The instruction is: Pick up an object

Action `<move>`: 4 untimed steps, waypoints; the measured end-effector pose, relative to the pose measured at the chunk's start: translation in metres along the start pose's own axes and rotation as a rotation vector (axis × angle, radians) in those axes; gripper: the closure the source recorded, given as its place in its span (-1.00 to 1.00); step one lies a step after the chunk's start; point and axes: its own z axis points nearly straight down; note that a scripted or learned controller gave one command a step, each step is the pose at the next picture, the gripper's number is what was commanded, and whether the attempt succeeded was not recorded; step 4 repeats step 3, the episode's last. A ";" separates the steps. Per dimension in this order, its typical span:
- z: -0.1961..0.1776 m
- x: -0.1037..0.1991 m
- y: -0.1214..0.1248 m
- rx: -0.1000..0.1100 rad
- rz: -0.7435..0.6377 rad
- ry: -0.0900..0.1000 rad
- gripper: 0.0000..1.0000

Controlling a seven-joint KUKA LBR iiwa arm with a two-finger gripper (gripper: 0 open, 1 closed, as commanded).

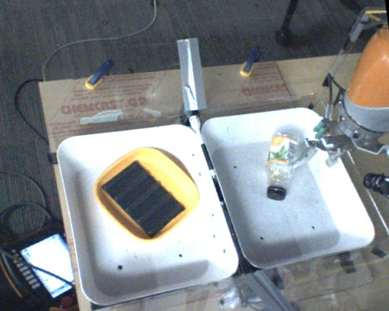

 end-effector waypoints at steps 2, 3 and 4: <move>0.083 0.008 0.031 -0.004 -0.123 0.000 1.00; 0.008 0.060 0.067 0.000 -0.021 -0.003 1.00; 0.008 0.060 0.067 0.000 -0.021 -0.003 1.00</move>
